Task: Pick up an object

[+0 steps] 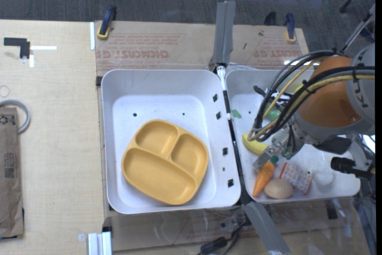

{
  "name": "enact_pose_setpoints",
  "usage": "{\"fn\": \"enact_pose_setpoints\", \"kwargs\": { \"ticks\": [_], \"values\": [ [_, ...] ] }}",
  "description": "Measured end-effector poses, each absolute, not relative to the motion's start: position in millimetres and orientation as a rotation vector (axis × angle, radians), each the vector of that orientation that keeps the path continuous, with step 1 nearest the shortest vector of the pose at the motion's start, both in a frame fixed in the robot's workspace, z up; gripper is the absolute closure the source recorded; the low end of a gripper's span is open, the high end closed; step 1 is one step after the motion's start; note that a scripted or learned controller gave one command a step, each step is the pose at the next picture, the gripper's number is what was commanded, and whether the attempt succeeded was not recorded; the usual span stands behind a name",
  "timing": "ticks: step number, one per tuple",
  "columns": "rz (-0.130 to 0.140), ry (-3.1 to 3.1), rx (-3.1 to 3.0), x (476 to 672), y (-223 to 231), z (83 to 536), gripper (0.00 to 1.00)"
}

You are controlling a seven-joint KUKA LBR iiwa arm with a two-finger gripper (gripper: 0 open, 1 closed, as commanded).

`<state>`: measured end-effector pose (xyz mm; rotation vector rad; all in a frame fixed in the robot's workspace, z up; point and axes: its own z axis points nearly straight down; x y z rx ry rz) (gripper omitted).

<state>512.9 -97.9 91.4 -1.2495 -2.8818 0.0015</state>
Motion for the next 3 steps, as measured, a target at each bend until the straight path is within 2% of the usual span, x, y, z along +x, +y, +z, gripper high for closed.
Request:
{"fn": "enact_pose_setpoints", "kwargs": {
  "ticks": [1,2,3],
  "values": [
    [0.003,-2.793,-1.441,540.6,-108,179,0.00],
    [-0.011,-2.790,-1.514,613.7,-140,114,0.00],
    [0.002,-2.903,-1.213,588.1,-197,165,0.00]
  ]
}}
